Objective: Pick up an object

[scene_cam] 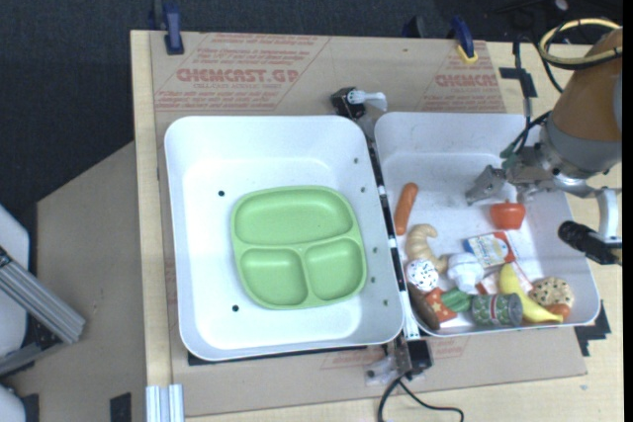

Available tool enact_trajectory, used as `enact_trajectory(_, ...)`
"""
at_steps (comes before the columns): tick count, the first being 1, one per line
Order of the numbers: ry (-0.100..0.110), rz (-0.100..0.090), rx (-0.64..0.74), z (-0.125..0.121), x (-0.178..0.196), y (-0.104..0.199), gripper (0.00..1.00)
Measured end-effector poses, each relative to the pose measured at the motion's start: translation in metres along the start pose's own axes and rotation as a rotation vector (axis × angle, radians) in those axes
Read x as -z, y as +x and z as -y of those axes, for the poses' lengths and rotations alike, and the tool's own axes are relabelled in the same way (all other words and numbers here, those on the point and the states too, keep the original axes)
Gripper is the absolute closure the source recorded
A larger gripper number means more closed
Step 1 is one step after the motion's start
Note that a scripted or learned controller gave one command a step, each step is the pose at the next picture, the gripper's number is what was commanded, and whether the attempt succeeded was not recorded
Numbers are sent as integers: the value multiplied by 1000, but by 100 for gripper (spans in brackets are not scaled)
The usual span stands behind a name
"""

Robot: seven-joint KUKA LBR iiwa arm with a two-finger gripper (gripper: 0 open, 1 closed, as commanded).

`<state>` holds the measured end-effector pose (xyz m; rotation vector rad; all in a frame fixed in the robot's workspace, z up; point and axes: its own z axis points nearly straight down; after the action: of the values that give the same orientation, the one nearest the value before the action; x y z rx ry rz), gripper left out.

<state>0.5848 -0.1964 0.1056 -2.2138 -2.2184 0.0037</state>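
The grey metal pincer (497, 185), at the frame's right in the right white bin (435, 138), hangs just above-left of a small red plastic tomato-like toy (508, 214); whether it is spread or pressed together, I cannot tell.

The arm (584, 109) is reaching in from the right side of the picture, its orange band sitting above a grey wrist. The wrist is bending down and to the left, over the back right part of the right bin (435, 128). The gripper (492, 185) is hanging at the end of it, pointing left and downward toward the middle of that bin. Its grey fingers are lying low over the bin's floor; their spread is too unclear to judge.
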Motion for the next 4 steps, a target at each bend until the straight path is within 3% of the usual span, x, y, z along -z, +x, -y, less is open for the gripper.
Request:
enact_trajectory(1, -2, 1, -3, 36, -22, -3, 0)
enact_trajectory(2, -8, 4, -3, 34, -11, -4, 100)
enact_trajectory(3, -13, 7, -3, 38, 55, -17, 100)
enact_trajectory(4, -12, 5, 2, 36, 85, 32, 100)
